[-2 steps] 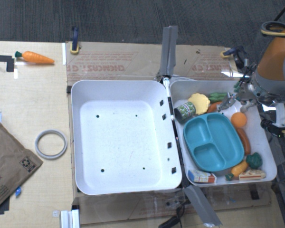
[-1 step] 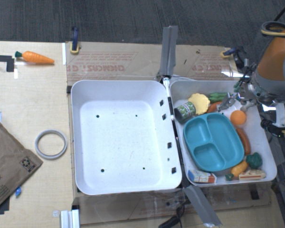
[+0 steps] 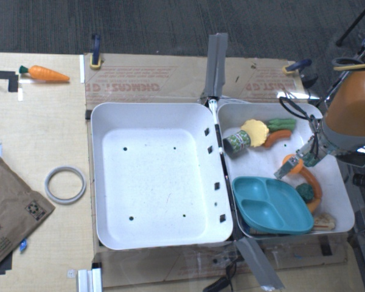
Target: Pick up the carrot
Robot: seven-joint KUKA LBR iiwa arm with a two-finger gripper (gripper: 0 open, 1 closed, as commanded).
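An orange carrot [image 3: 312, 184] with a dark green top lies curved in the right bin [image 3: 344, 193], by its right wall and just right of the teal plate. My gripper [image 3: 290, 166] hangs low over the carrot's upper end, reaching in from the right under the arm's orange band. The gripper's body hides that end of the carrot, and I cannot make out whether it touches it. A second carrot [image 3: 45, 73] lies outside the bins on the bench at the far left.
A teal divided plate [image 3: 274, 207] fills the right bin's front. A green can [image 3: 237, 141], a yellow piece [image 3: 255, 130] and an orange-and-green piece [image 3: 277, 131] lie at its back. The left bin [image 3: 103, 163] stands beside it. A tape ring [image 3: 65, 184] lies on the bench.
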